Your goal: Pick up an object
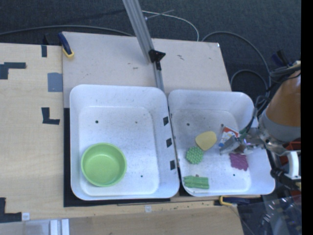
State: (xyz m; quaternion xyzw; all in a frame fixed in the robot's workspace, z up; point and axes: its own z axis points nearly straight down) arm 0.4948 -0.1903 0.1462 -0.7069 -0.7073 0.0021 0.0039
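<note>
Reaching into the right white bin, the gripper sits amid clutter; whether its fingers are parted, I cannot tell. Crowding by the flat purple piece risks a miss.

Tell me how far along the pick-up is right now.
Done: the gripper is down inside the right bin, among the small items. In hand: it sits beside the purple piece and the yellow piece, but nothing can be made out between its fingers. Left: gripping an object and lifting it. The green bowl sits in the left bin.
</note>
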